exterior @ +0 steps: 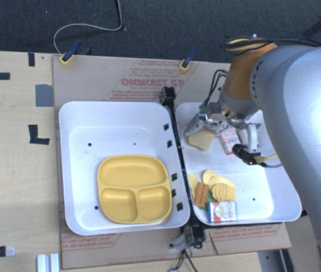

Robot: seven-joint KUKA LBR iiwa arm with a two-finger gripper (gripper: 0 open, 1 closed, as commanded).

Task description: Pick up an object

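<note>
I am looking down on the bench and seeing the arm (287, 95) reaching in from the right, its orange band bending down over the right bin (262, 205). The gripper (201, 130) is sitting low in the far-left part of that bin, right over a tan, bread-like piece (201, 140). I am reading the metal fingers (193, 128) as spread, with the tan piece lying just beneath and between their tips; whether they are actually touching it, I cannot tell, and nothing is showing as lifted.

Just to the right of the fingers, a small red-and-white packet (227, 141) is lying on the bin floor under the wrist. Nearer the camera from the fingers, well apart from them, a cluster of play food is resting by the bin's front-left corner: pale yellow chip-like slices (210, 178), a round ridged cracker (223, 191), an orange-brown strip (200, 194), and a red, white and green carton (223, 211) lying flat at the front.

To the left of the fingers, across the divider where the two bins are meeting, the left bin (81, 129) is holding a yellow sectioned tray (135, 187) toward its near side.

A black cable (251, 155) is looping from the wrist out to the right of the fingers.
</note>
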